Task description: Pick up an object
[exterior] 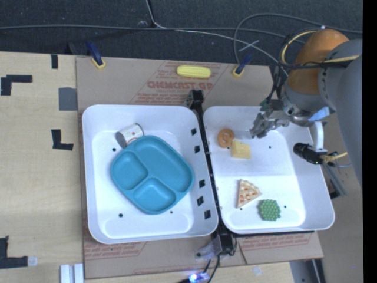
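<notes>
A green round toy vegetable (270,210) and a pizza-slice toy (247,193) lie in the right white bin (306,217), well below the two-finger gripper (260,128). A pale yellow cheese block (240,150) and a brown doughnut toy (225,138) sit just to the gripper's left. The gripper hovers low over the bin floor, holding nothing; how far its jaws are parted cannot be told.

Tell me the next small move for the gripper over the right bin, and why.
Probably slide the gripper a little leftward and down over the yellow cheese block. It hovers above the right bin floor holding nothing, and that block is the nearest item, beside the brown donut.
</notes>
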Motion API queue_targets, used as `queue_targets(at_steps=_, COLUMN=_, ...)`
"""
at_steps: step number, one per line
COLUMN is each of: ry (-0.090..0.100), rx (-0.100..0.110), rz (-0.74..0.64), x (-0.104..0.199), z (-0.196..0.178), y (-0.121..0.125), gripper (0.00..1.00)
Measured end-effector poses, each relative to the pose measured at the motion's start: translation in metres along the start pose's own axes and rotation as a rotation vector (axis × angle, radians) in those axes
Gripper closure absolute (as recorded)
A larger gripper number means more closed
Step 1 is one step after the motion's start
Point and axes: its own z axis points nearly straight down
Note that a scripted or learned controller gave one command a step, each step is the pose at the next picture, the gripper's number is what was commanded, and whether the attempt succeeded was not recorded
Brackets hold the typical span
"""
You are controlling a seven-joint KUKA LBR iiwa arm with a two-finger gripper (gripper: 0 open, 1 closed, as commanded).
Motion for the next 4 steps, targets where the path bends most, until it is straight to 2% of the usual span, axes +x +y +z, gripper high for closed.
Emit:
queue_targets(at_steps=2, ry=0.001, rx=-0.005, rz=0.002, x=-0.002, z=-0.115, y=0.001, gripper=1.00)
queue_targets(at_steps=3, ry=0.002, rx=-0.001, rz=-0.001, x=0.042, z=-0.114, y=0.007, gripper=1.00)
queue_targets(at_steps=4, ry=0.002, rx=0.000, rz=-0.001, x=0.096, z=-0.111, y=-0.002, gripper=1.00)
